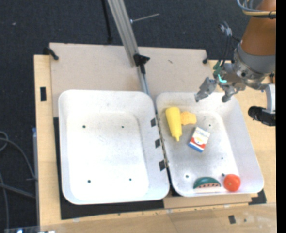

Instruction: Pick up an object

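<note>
The gripper [214, 92] is hanging in the upper right of the frame, over the top edge of the right bin [245, 144]; its two fingers are spread apart and holding nothing. The nearest pick, a banana [173, 122], is lying just below and left of it, at the bin's upper left, touching a small yellow piece [188, 117]. It is looking like smooth, light moulded plastic, probably stiff and a little slippery; gripping across its narrow middle seems best. A small box [199, 140] is sitting near centre, flat-sided. A melon slice [207, 183] and a tomato [232, 182] are resting at the lower right.
</note>
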